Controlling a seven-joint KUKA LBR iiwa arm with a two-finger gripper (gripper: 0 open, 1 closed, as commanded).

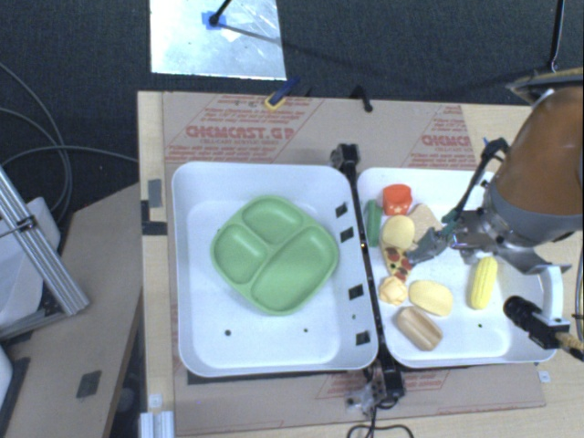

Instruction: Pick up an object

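Camera view gave me the bench (228,121) first, brown with red lettering, carrying two shallow white bins side by side. I saw the left bin (196,336) holding a green divided plate (275,254), tilted as a diamond near its middle. I saw the right bin (511,345) holding the toy food. My arm (547,167) reached in from the right above that bin, and its gripper (427,247) sat low over the cluster on the bin's left side; I could not tell how the tool stood. Near it I made out a pale yellow piece (398,232) with a red-orange piece (397,197) behind it, a dark green piece (373,222) against the divider, and a yellow lemon-like piece (430,297). A corn cob (483,281) lay upright further right, and a tan bun-like piece (419,328) lay nearest the front wall.
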